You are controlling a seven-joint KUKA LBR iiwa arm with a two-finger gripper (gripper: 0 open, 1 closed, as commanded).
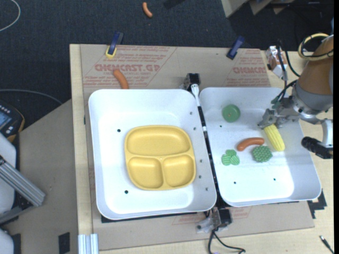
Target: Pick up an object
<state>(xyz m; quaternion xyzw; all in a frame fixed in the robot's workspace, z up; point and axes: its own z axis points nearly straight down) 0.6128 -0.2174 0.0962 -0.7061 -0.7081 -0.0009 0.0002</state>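
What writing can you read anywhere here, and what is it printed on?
"CHEMCAST GP", red, on the cardboard sheet behind the left bin; the last letters are unclear.
The same red print repeats behind the right bin, too blurred to read surely.
Smaller lines beneath both: unreadable.

Robot lab — clamped cardboard bench (pixel 159 62), two white bins (pixel 106 142), loose cables (pixel 222 245), toy food — dark carpet floor.
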